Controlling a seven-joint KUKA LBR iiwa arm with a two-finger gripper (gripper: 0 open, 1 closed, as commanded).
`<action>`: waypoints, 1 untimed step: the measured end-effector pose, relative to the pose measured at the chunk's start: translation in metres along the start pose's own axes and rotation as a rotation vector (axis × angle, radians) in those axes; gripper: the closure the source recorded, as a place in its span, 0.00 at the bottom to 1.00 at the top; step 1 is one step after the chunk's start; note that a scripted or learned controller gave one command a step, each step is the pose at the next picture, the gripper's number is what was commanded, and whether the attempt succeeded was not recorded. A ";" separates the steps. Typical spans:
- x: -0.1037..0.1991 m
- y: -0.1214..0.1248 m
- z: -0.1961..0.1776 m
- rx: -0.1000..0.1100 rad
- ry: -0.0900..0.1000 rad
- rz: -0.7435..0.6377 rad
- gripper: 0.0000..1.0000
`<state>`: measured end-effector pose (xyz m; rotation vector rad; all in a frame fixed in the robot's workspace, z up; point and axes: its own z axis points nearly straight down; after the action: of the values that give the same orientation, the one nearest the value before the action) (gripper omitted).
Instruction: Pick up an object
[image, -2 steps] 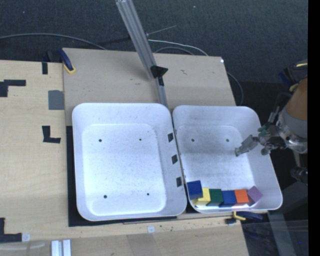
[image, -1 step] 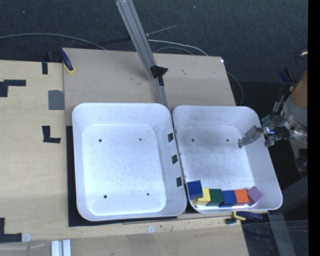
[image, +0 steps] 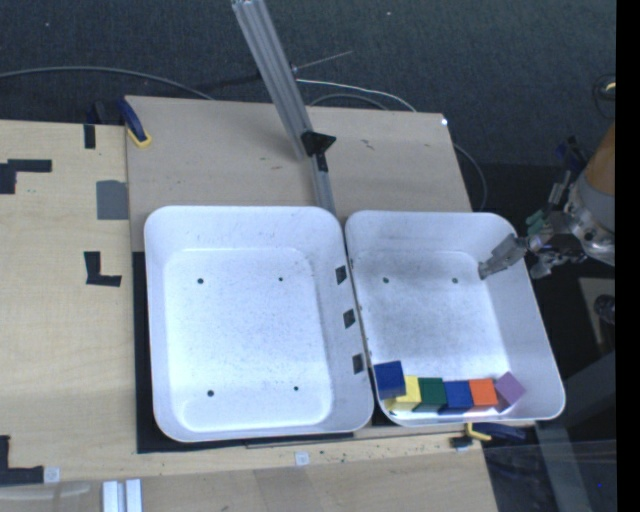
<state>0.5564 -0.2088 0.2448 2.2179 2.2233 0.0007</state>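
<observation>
Two white bins side by side on the bench. The gripper (image: 500, 262) hangs over the far right edge of the right bin (image: 440, 300); whether it is wide or narrow cannot be told, and nothing is seen held. A row of blocks lies along the near wall of that bin: blue block (image: 388, 378), yellow block (image: 407, 393), green block (image: 432, 391), second blue block (image: 458, 395), orange block (image: 483, 392), purple block (image: 509, 387). The left bin (image: 245, 320) lies just beside.

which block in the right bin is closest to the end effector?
The purple block, at the right end of the row along the near wall; the end effector sits above it.
</observation>
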 end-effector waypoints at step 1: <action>0.005 -0.009 0.139 0.011 0.003 0.002 0.00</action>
<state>0.5474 -0.2037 0.1055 2.2262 2.2281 -0.0082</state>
